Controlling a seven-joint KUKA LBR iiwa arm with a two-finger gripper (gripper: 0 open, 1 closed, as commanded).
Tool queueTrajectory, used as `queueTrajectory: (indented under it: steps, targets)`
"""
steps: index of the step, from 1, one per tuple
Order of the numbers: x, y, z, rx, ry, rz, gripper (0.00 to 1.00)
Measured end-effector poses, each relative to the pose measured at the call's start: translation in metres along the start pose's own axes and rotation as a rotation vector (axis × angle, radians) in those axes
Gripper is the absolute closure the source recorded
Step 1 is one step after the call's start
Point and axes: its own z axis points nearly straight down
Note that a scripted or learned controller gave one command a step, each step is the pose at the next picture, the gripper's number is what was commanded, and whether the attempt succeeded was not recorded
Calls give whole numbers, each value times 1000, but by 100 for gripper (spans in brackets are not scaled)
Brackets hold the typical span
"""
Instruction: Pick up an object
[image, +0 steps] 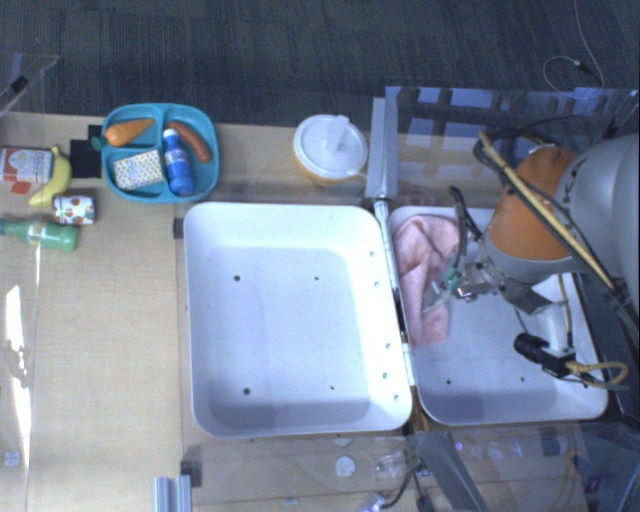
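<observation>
Right bin (500, 385): pink cloth (418, 262) touching jaws.

Gripper (447, 288) hangs over a pink cloth (415, 255) lying in the right bin (500, 385).

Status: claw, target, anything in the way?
Claw down in right bin, at pink cloth right edge. Cloth bunched against bin's left wall. Wall crowds that side.
</observation>
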Motion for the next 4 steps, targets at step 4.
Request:
queueTrajectory:
  steps: [4]
  targets:
    - [-78, 77, -57, 11, 3, 5, 0]
